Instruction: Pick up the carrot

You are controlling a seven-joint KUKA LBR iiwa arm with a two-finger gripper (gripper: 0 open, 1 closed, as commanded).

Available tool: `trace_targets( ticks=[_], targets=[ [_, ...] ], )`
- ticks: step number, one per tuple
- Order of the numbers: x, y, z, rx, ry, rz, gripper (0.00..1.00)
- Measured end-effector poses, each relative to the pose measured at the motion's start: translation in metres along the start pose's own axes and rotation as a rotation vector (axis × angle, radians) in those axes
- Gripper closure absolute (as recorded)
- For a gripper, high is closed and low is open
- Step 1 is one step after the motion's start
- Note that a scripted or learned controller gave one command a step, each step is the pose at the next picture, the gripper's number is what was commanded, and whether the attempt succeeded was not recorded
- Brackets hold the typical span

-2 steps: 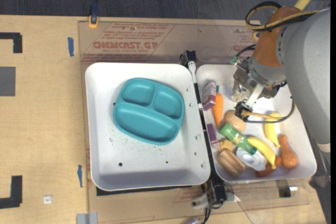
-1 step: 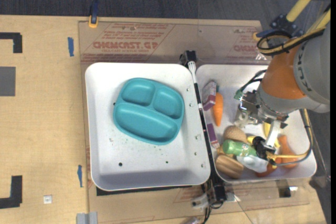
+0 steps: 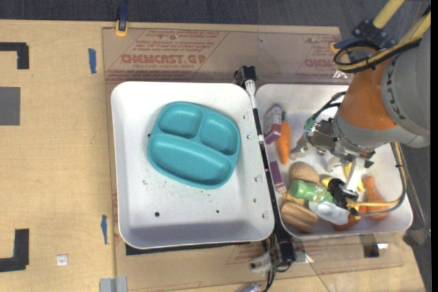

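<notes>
The carrot [image 3: 285, 140], a slim orange piece, lies near the left wall of the right bin [image 3: 404, 215], pointing roughly toward the near side. My gripper [image 3: 306, 143] hangs low in that bin just to the right of the carrot, below the grey wrist and its orange band [image 3: 363, 106]. The view shows nothing held in it. A reddish-purple item [image 3: 273, 134] lies against the carrot's left side.
Crowding the front of the right bin are a tan rounded piece [image 3: 298, 215], a green item [image 3: 307, 190], a white bottle-like thing [image 3: 333, 213], a yellow piece [image 3: 353, 176] and another orange item [image 3: 373, 195]. The left bin [image 3: 130, 167] holds a teal divided plate [image 3: 194, 143].
</notes>
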State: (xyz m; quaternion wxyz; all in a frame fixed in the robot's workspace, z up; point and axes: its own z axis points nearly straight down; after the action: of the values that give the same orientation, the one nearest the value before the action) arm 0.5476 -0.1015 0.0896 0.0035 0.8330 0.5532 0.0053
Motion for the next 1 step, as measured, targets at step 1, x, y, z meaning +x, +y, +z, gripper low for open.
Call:
trace_targets(
  ticks=[1],
  targets=[
    [0.0204, 0.0309, 0.0016, 0.005, -0.009, 0.202, 0.0]
  ],
)
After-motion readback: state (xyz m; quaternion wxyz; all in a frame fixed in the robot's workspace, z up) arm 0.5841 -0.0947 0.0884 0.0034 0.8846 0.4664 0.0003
